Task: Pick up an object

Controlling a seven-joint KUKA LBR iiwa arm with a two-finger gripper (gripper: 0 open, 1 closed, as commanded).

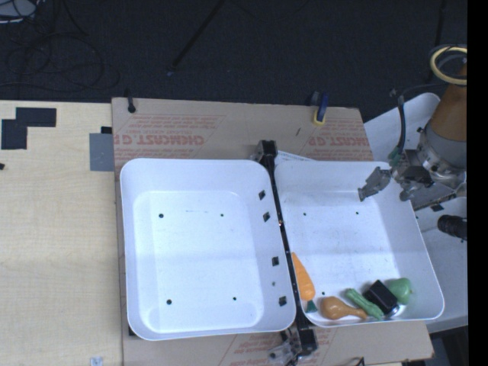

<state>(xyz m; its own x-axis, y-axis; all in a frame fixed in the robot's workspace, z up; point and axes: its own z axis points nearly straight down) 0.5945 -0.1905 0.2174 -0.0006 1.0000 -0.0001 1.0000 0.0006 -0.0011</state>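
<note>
A pale worktop [53,227] carries two white bins. The tool [381,180], its state not discernible, hangs at three o'clock; the orange carrot [303,277] at five o'clock should be approached squarely.

Arm [450,128] cut off at right edge; claw [385,178] perhaps empty, fingers too small to read.
</note>
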